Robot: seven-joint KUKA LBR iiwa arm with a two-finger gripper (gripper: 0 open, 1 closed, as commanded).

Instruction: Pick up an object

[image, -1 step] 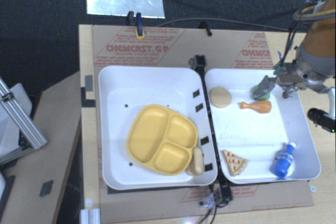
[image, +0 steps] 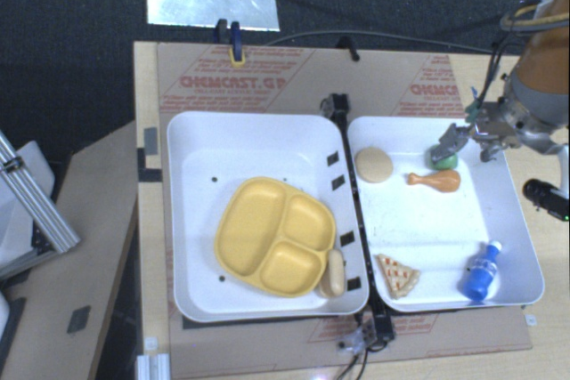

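A: Nearest to the camera, what do you see?

B: The front rim of the two white bins on the tabletop. In the right bin, at the front, lies a waffle-pattern pizza slice, and near it, in the front right corner, a blue bottle with a white cap, lying tilted.

A: And the left bin?

B: The left bin holds a yellow divided plate with three compartments. A small beige bread roll lies just beside the plate's front right edge, touching it.

A: What is at the back of the right bin?

B: A round beige bun near the wall between the bins, then an orange chicken drumstick to its right, well apart from the bun. Just behind the drumstick is a small green object; I cannot tell what it is.

A: Where is the claw?

B: The claw is over the back right part of the right bin, directly at the green object. One grey finger seems to touch it from above. If the fingers are wide or narrow, I cannot tell, and I cannot see the green object between them.
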